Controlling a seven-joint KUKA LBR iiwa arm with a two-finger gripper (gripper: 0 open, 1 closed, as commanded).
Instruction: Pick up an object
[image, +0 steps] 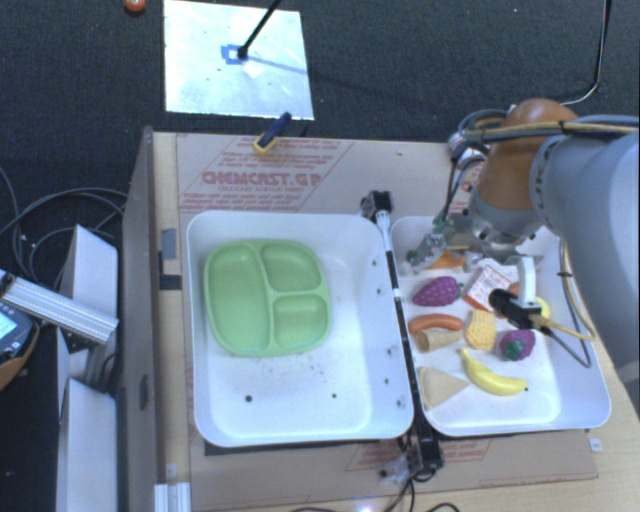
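Gripper (428, 252) sits low over the far left corner of the right bin (572, 398), reached in from the right on the grey arm (585, 175) with its orange band. Claw state cannot be told from this angle; nothing is visibly held in it. Every loose pickable item is in the right bin. Orange piece (449, 261) lies just beside the gripper, touching or nearly so, hard to say which. Purple grapes (437, 291) lie just below it, near the bin's left wall. Red-and-white carton (489, 279) lies right of the grapes. Sausage (436, 323) lies below the grapes, with a tan cone (431, 341) just under it. Yellow corn piece (482, 329) is right of the sausage and a red berry (517, 345) is further right. Banana (492, 373) lies flat towards the near side, with a pale wedge (441, 384) to its left by the bin wall. Left bin (300, 405) holds a green divided plate (267, 297) lying flat, well apart from the gripper, plus a few dark specks. Both bins rest side by side, touching, on a printed cardboard sheet (265, 175).
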